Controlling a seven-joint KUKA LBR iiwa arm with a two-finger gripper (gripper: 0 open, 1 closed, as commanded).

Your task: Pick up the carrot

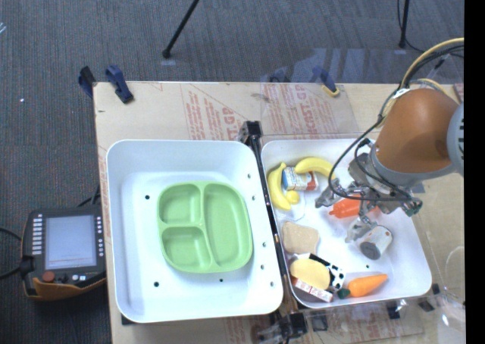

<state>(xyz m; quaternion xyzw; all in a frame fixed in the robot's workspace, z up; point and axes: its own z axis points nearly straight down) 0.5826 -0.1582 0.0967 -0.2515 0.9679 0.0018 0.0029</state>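
I see the carrot (365, 284) lying at about 5 o'clock in the right bin (411, 261), near its front wall. The hand (364, 217) hangs at the carrot's 12 o'clock, apart from it; I can't tell how open it is

I see the arm (413, 134) reaching in from the right over the right bin (405, 263). Its gripper (362, 214) sits low above the bin's middle, just beside a small orange-red piece (345, 209); I cannot tell whether they touch. The carrot (367, 283) lies near the bin's front wall, apart from the gripper, its green end next to a black-and-white toy (336, 278). A grey cylinder (375, 242) lies between the gripper and the carrot. Two bananas (312, 164) curve along the bin's back left corner, with a slice of bread (300, 238) in front of them. The left bin (129, 183) holds a green divided plate (204, 226).
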